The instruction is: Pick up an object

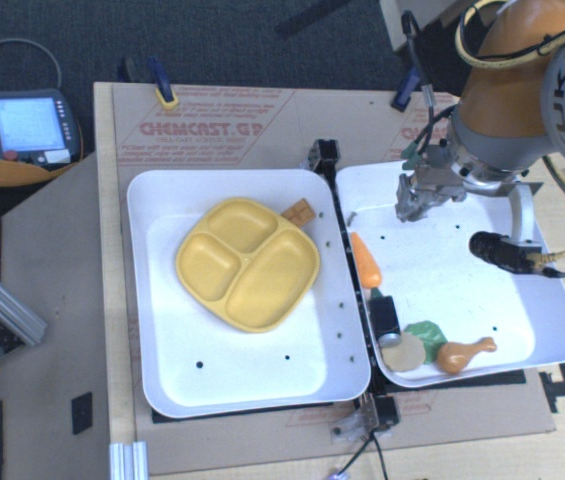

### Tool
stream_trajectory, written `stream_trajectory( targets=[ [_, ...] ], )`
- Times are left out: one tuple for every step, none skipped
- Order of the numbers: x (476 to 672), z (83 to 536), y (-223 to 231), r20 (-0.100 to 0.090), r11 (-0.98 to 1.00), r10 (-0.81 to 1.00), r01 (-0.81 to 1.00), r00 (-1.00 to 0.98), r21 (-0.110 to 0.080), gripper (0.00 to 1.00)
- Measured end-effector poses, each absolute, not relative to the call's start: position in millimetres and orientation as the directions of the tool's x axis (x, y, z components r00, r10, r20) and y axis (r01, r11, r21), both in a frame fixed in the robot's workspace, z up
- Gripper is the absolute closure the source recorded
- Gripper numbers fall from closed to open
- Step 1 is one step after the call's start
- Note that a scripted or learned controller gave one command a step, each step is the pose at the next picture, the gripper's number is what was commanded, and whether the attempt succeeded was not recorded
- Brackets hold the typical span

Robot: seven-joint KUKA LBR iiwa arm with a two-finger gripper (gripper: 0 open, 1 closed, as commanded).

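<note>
Camera view looks down on two white bins side by side. Left bin (pixel 162 368) carries a big yellow divided plate (pixel 249 263) near its middle, with a small brown block (pixel 298 211) at the plate's far right edge. Right bin (pixel 552 318) holds smaller things: an orange carrot (pixel 365 259) along its left wall, then a black block (pixel 383 315), a green piece (pixel 427 333), a pale round piece (pixel 402 353) and a toy drumstick (pixel 465 351) at its near edge. The gripper (pixel 417 200) hangs over the far left part of the right bin with nothing between its fingers; how far open it is I cannot tell.

The carrot lies against the wall, so a finger may hit the rim and the grasp slip. The things at the near edge are crowded, and one may push another. The arm covers the bin's far right corner.
</note>
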State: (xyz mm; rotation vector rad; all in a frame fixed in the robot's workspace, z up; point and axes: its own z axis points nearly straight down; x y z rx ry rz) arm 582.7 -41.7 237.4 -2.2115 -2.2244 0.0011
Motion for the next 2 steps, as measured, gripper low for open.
stream_trajectory(
  targets=[
    [568.7, 244.6, 10.0, 0.002, 0.005, 1.0, 1.0, -0.005, -0.003, 1.0],
    [551.2, 231.6, 52.4, 0.001, 0.004, 1.0, 1.0, -0.004, -0.004, 1.0]
  ],
)
